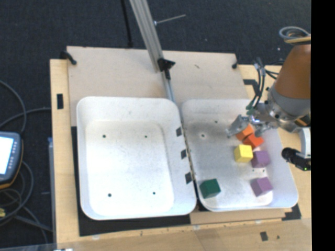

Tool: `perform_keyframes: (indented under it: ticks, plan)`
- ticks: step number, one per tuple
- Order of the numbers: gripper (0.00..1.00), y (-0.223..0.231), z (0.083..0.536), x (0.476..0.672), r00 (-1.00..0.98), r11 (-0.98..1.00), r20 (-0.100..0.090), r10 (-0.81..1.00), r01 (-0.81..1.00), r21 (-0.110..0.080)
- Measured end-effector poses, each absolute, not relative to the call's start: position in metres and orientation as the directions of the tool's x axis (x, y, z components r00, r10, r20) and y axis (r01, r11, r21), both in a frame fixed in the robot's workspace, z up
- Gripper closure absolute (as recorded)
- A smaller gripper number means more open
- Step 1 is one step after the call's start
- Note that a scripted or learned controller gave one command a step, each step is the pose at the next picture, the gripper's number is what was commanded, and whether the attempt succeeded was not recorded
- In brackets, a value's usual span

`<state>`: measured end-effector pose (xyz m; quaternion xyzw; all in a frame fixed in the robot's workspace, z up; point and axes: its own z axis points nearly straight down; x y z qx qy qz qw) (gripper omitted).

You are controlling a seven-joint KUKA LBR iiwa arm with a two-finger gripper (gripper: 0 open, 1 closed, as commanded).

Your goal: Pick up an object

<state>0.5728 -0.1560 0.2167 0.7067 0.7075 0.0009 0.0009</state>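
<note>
Closest to you, the green block (210, 187) sits at the right bin's (209, 116) front-left, purple blocks (260, 185) off to its right. Your tool (247, 125) hangs right over the orange block (250, 136), just behind the yellow one (243, 153). Honestly can't tell if it's open or gripping.

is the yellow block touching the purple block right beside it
Cannot tell. In the camera view the yellow block and the purple block sit edge to edge, with no plain gap or contact.
</note>
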Motion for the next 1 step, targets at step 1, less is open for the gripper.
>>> perform_keyframes:
  ticks: [1]
  plan:
    - [0.00, -0.1829, 0.2310, 0.6352, -0.004, 0.004, -0.003, 1.000, 1.000, 0.007]
